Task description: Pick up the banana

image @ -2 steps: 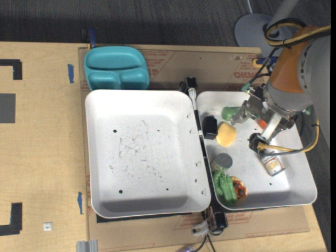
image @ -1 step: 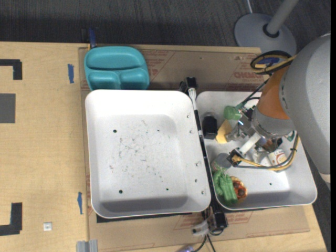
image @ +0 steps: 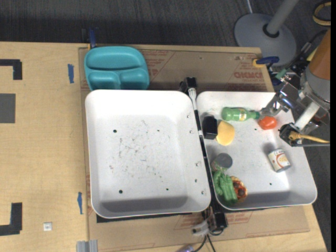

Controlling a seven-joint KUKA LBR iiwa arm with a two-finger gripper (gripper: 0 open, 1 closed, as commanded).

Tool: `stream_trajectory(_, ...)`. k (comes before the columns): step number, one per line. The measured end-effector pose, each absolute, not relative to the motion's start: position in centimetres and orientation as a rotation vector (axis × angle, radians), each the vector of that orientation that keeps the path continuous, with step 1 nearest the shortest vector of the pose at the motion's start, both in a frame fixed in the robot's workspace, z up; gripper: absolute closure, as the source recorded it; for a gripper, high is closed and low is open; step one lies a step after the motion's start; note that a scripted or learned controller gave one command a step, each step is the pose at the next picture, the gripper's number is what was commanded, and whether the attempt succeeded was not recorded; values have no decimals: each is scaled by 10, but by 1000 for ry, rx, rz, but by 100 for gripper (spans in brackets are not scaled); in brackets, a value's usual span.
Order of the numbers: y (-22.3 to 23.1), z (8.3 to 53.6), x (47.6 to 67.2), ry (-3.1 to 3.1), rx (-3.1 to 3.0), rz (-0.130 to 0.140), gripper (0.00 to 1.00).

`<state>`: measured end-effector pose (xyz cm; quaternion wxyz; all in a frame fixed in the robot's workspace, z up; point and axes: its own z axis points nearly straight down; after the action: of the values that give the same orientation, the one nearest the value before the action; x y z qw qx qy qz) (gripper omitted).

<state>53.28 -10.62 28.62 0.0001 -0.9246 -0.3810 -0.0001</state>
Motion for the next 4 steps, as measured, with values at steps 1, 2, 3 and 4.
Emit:
stream_trajectory(1,-26,209,520,-1564,-2721,4,0)
stream_trajectory(2,52,184,502,-1867,-2523,3,0)
stream_trajectory(3,77,130,497,-1974,-2473,-12,0)
stream_trajectory(4,79,128,496,-2050,-2416,-5,0)
